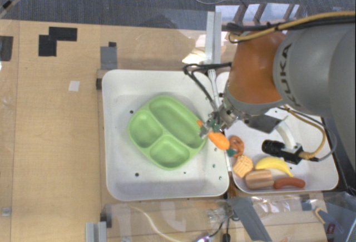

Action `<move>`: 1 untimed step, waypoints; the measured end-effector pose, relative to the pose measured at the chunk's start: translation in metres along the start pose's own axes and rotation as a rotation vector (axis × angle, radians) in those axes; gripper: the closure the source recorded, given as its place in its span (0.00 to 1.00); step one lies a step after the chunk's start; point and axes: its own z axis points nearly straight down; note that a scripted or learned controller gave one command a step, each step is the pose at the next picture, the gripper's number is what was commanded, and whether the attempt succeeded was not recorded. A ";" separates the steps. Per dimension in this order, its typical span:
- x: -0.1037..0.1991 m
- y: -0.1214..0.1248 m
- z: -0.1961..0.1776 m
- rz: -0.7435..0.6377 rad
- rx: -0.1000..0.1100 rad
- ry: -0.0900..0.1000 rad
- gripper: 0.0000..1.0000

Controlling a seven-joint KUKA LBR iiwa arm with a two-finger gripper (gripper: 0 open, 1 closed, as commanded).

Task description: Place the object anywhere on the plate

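Observation:
A green plate [161,129] with three compartments lies in the left white bin [122,179]. My gripper [213,125] hangs at the plate's right rim, over the divide between the two bins. An orange toy carrot [218,140] sits between its fingers, slanting from the plate's rim down to the right. The gripper is shut on the carrot's middle, which the fingers hide. The carrot's lower end pokes out over the left bin's right wall.
The right bin [328,179] holds an orange pretzel-like ring [237,145], a yellow waffle-like piece [242,166], a banana [272,164], a brown roll [259,179] and a red sausage [289,183]. The arm's bulk covers the right bin's far half.

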 end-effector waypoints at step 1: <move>0.000 0.000 0.000 0.000 0.000 0.000 0.00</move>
